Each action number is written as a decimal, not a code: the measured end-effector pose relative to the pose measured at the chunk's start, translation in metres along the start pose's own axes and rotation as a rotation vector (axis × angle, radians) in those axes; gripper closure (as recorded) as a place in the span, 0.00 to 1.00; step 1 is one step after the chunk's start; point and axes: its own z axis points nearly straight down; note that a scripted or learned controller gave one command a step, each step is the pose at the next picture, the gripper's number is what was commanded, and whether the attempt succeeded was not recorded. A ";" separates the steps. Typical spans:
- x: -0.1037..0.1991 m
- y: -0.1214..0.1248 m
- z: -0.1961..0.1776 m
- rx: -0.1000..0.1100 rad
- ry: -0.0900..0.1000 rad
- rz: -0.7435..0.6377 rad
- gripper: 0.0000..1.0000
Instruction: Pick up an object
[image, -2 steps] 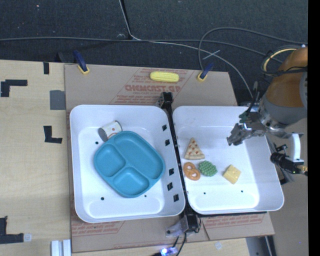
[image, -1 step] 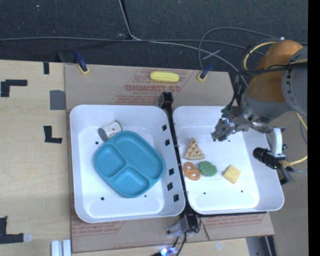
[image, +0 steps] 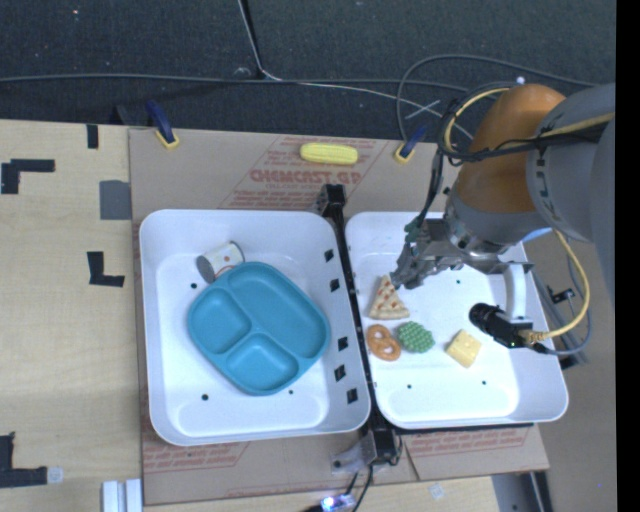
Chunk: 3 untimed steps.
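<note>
The right bin (image: 520, 400) holds a pizza-slice toy (image: 387, 299), a pretzel (image: 383, 342), a green broccoli-like piece (image: 416, 337) and a yellow cheese block (image: 463, 348). My gripper (image: 408, 274) hangs over the right bin's left half, just above and right of the pizza slice's tip. Nothing shows between its fingers. The grey arm with the orange band comes in from the upper right.
The left bin (image: 160, 330) holds a blue compartment tray (image: 257, 325) and a small grey-and-orange cup (image: 219, 260) on its side. A yellow banana-like object (image: 328, 153) lies on the cardboard behind the bins. Cables and a black fitting (image: 498, 325) hang over the right bin.
</note>
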 end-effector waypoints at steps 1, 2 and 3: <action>0.049 0.003 0.008 0.000 0.000 0.000 1.00; 0.107 0.005 -0.006 -0.002 0.000 -0.002 1.00; 0.156 0.005 0.001 0.000 -0.002 0.001 1.00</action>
